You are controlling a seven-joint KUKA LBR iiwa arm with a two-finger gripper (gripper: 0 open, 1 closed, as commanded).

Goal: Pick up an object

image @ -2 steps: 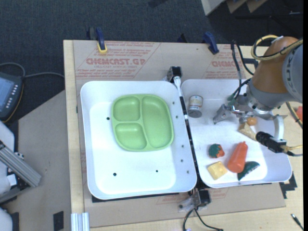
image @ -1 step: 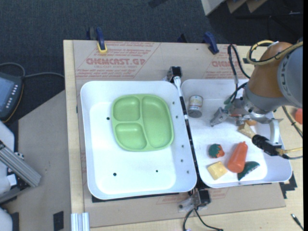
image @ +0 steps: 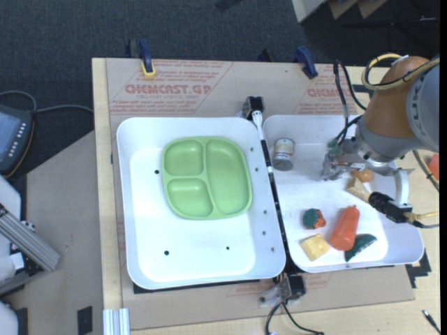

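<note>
At right of frame, the end effector [image: 340, 167] hovered low in the right bin [image: 300, 135]; its grip state was unclear.

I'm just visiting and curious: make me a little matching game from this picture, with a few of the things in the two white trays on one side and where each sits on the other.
Things:
1. green divided plate
2. small metal can
3. toy carrot
4. yellow block

Places:
A. right bin, near its front edge, left of the carrot
B. left bin, toward the back
C. right bin, back left corner area
D. right bin, front right, lying at a slant

Pairs: 1-B, 2-C, 3-D, 4-A
</note>
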